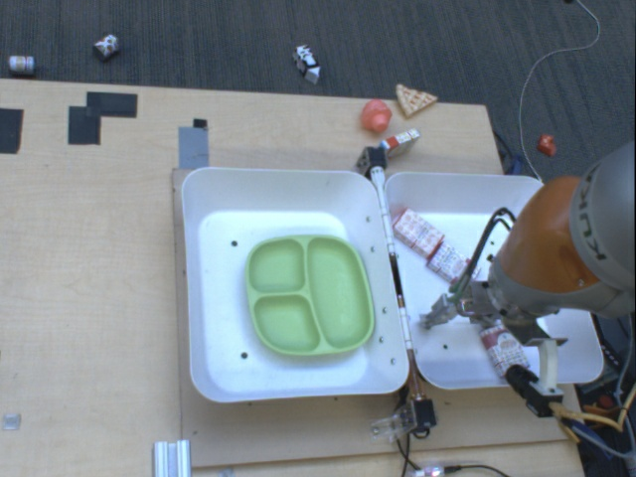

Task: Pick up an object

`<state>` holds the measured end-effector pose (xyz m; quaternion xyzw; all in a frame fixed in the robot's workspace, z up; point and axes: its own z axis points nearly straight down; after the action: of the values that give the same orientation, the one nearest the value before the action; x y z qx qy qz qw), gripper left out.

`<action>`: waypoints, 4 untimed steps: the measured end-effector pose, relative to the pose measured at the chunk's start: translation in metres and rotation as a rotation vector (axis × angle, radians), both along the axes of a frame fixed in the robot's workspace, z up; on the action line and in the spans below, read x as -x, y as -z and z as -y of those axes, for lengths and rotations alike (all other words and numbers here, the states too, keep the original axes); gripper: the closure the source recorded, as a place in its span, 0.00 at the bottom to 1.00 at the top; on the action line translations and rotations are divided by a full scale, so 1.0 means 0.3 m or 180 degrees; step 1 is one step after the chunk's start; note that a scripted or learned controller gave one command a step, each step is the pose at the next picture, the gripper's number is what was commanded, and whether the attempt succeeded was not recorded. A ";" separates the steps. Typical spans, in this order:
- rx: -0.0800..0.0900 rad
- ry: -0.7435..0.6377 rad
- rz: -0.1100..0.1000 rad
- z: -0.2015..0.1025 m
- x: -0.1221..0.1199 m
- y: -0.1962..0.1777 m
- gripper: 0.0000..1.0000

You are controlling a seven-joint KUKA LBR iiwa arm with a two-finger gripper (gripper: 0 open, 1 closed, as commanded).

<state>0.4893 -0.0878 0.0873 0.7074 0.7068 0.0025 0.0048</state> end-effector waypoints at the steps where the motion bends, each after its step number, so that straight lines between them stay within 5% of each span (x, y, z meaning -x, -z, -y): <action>1: 0.0000 -0.0005 0.0020 -0.002 -0.008 -0.038 1.00; 2: -0.0001 -0.0006 0.0019 -0.003 -0.007 -0.037 0.00; 3: -0.0003 0.0000 -0.0005 -0.011 0.001 0.000 0.00; 4: -0.0003 -0.0006 0.0016 -0.013 -0.007 -0.037 1.00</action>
<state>0.4913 -0.0840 0.0985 0.7067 0.7074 0.0046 0.0062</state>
